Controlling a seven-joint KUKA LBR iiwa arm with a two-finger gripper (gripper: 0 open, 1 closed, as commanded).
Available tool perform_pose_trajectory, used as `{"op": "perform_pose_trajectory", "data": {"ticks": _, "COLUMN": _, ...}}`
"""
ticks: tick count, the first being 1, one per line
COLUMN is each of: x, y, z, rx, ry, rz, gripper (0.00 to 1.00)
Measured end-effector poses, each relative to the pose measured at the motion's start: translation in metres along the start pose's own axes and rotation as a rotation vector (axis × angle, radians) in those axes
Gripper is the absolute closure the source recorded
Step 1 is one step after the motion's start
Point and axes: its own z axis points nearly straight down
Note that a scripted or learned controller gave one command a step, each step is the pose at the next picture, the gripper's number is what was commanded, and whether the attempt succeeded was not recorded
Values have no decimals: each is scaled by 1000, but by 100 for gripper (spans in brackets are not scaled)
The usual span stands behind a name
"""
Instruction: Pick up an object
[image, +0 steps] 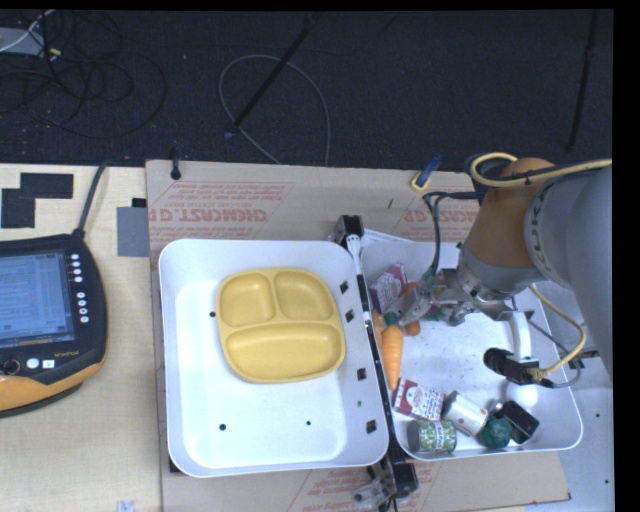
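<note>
My gripper (418, 306) is low in the upper left part of the right bin (560, 432), at the end of the grey arm with the orange band. It hangs just above the top end of an orange carrot (392, 356) that lies along the bin's left wall. A pink and white packet (387, 286) sits right beside the gripper on its left. A small red-orange piece (411, 326) lies just below it. Nothing can be seen held between the fingers.
Along the right bin's front edge lie a red and white packet (418, 402), a green can (436, 437), a white cylinder (465, 411), a dark green ball (497, 431) and a black block (522, 421). The left bin (190, 400) holds a yellow divided plate (280, 325).
</note>
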Motion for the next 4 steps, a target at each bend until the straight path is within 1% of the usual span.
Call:
{"op": "perform_pose_trajectory", "data": {"ticks": 1, "x": 39, "y": 33, "z": -33, "rx": 0, "ry": -2, "rz": -3, "gripper": 0}}
{"op": "perform_pose_trajectory", "data": {"ticks": 2, "x": 17, "y": 26, "z": 1, "rx": 1, "ry": 0, "rz": -3, "gripper": 0}}
{"op": "perform_pose_trajectory", "data": {"ticks": 3, "x": 27, "y": 34, "z": 0, "rx": 4, "ry": -3, "rz": -3, "gripper": 0}}
{"op": "perform_pose_trajectory", "data": {"ticks": 4, "x": 26, "y": 33, "z": -8, "rx": 10, "ry": -2, "rz": -3, "gripper": 100}}
